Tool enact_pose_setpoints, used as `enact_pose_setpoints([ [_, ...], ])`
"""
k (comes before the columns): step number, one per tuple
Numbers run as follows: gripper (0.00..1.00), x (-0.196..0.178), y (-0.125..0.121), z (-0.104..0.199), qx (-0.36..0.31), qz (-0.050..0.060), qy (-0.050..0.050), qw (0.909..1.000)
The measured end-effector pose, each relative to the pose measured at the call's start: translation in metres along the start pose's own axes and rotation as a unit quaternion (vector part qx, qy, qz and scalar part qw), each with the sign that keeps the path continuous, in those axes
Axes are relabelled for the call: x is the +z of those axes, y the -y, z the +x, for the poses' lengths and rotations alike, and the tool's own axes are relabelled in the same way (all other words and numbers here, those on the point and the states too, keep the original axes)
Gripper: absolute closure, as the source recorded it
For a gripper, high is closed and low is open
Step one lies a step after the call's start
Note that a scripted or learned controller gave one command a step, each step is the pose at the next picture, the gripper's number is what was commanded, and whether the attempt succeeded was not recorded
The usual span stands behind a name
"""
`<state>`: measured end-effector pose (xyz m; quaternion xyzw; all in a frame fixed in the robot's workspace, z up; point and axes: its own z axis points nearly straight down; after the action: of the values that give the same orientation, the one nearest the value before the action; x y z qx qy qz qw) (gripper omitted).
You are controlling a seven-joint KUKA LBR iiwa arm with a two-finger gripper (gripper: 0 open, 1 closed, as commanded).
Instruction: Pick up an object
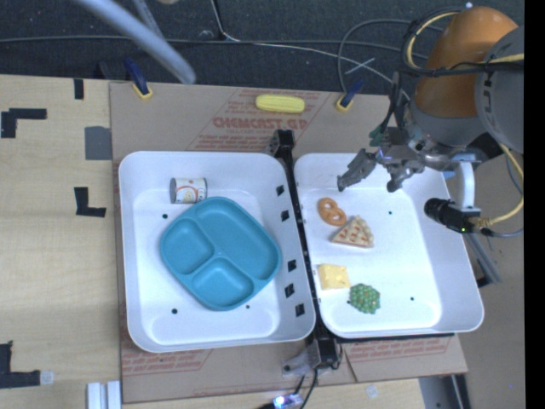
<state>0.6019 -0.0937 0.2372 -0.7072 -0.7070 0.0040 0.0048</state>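
Observation:
In the right bin point(443, 301) lie a pretzel point(330, 210), a pizza slice point(354, 233), a yellow cheese block point(333, 276) and a green broccoli-like piece point(364, 297). My gripper point(374, 175) hangs over the bin's upper part, above and to the right of the pretzel. Its two dark fingers point(352, 175) are spread apart with nothing between them. The left bin point(140, 313) holds a blue divided plate point(220, 251) and a small can point(188, 190) lying on its side.
A yellow banana-like object point(279, 103) lies on the cardboard behind the bins. Blue clamps point(136, 82) hold the cardboard's back edge. Cables run behind the arm at top right. A black divider point(294, 228) separates the two bins.

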Motion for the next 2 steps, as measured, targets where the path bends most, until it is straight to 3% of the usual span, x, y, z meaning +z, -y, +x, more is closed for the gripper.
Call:
enact_pose_setpoints([
  [1, 0.0, -0.006, -0.002, 0.0, -0.001, -0.005, 0.0, 1.0],
  [2, 0.0, 0.055, 0.006, 0.003, -0.001, -0.003, 0.001, 1.0],
])
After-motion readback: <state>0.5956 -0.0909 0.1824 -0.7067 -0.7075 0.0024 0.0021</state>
